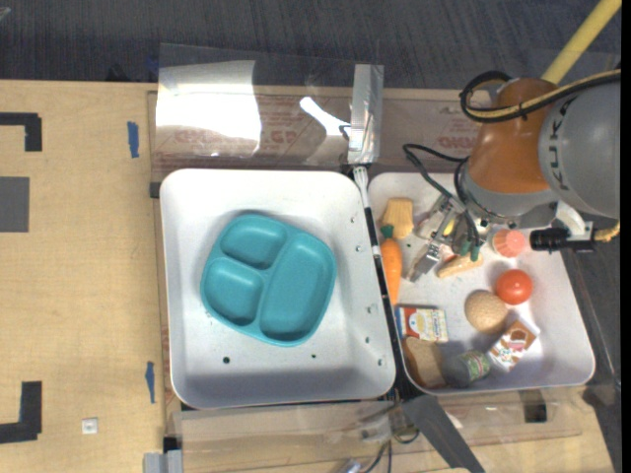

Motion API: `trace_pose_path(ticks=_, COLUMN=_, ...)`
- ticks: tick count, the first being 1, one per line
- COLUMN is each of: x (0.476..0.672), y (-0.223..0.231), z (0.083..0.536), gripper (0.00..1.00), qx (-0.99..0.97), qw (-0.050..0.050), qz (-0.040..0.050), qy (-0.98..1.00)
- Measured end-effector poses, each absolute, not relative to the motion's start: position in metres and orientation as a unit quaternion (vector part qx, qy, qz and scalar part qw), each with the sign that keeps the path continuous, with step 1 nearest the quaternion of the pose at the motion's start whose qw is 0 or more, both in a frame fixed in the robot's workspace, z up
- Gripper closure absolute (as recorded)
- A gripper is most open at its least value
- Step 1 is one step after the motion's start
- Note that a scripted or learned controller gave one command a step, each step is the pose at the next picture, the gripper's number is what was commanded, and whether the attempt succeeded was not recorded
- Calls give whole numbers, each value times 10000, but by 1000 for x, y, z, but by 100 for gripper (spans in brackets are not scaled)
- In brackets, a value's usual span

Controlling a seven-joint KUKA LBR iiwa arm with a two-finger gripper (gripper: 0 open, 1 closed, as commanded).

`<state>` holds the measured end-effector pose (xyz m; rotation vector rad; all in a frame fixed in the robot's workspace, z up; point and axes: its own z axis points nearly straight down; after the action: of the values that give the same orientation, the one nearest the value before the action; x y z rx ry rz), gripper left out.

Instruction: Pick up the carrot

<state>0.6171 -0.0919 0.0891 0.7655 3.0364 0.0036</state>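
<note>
The gripper hangs low in the right bin, fingers apart and empty. The carrot lies just left of them, tight against the bin's left wall. Toys crowd it: cheese beyond, a carton nearer. A closing finger could strike the wall or catch a neighbour instead.
</note>
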Motion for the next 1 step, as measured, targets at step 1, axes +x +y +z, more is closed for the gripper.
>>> trace_pose_path(ticks=1, x=621, y=-92, z=103, gripper=100, qx=2434, qw=115, qz=12, qy=9699)
